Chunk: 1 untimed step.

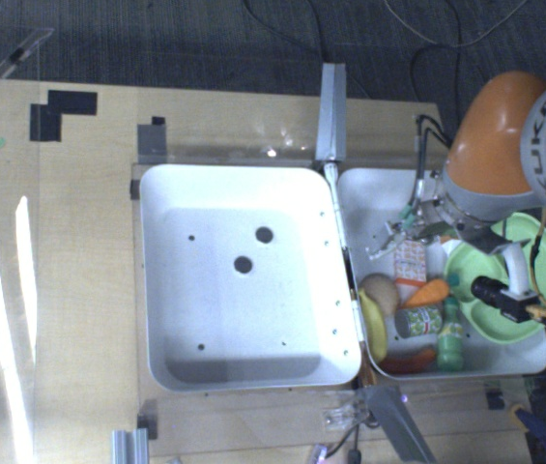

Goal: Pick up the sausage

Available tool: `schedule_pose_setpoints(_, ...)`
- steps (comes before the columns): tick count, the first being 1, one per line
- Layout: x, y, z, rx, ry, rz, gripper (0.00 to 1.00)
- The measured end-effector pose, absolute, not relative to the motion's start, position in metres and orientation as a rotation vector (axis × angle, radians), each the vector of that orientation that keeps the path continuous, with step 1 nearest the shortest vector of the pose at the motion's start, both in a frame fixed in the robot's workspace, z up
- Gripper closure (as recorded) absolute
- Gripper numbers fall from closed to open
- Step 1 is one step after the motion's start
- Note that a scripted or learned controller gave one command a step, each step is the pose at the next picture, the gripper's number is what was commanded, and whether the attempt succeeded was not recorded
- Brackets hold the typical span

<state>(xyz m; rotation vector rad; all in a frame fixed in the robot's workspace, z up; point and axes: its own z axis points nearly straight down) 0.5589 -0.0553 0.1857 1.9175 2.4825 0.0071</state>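
A grey robot arm with an orange band reaches from the right into the right-hand white bin (350, 196), which is crowded with toy groceries. Its gripper (406, 228) hangs low over the bin's back part; the metal parts there are small and tangled, so whether the jaws are spread or pressed together cannot be told, and nothing shows between them.

Just in front of the jaws lies a red-and-white packet (408, 259). Beyond that come an orange carrot (428, 293), a brown potato-like lump (380, 287) and a small can (417, 320), with a green bowl (519, 325) off to the arm's side. Further on, a yellow banana (375, 325) lies along the dividing wall.

The sausage (408, 362), dark red, lies farthest from the jaws, against the bin's front wall, between the banana and a green bottle (451, 344).

The step appears to be the approach. The next move likely calls for crossing the whole clutter to the front wall, then descending into a tight gap.
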Motion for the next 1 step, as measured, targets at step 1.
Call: schedule_pose_setpoints(1,0.4985,-0.0447,0.1850,1.930,2.475,0.005,0.00)
